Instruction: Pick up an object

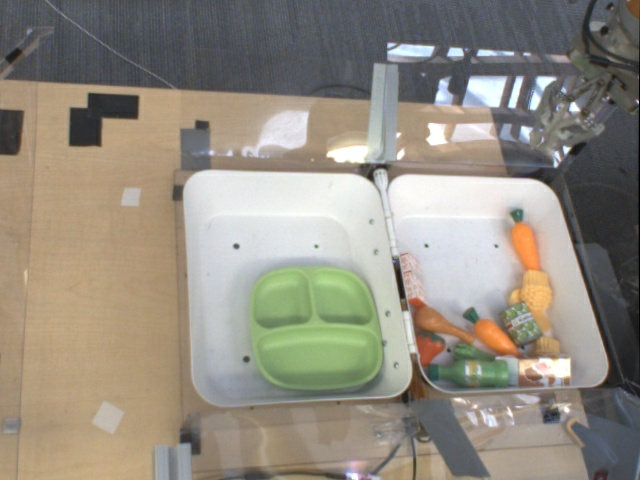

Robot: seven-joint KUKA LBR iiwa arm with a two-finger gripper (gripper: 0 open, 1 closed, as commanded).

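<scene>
Toy foods lie in the right bin point(460, 218). An orange carrot point(525, 244) rests by its right wall, with a yellow corn cob point(536, 292) and a small green packet point(520, 323) below it. A second carrot point(490, 334), a red-orange pepper point(430, 344), a green bottle point(470, 373) and a white-brown box point(545, 370) crowd the front edge. My gripper point(570, 120) hangs open and holds nothing, high beyond the bin's back right corner, well apart from every item.
A green divided plate point(315, 328) sits in the front of the left bin point(220, 228). A metal post point(383, 108) stands at the back between the bins. A small striped packet point(408, 268) leans on the divider wall.
</scene>
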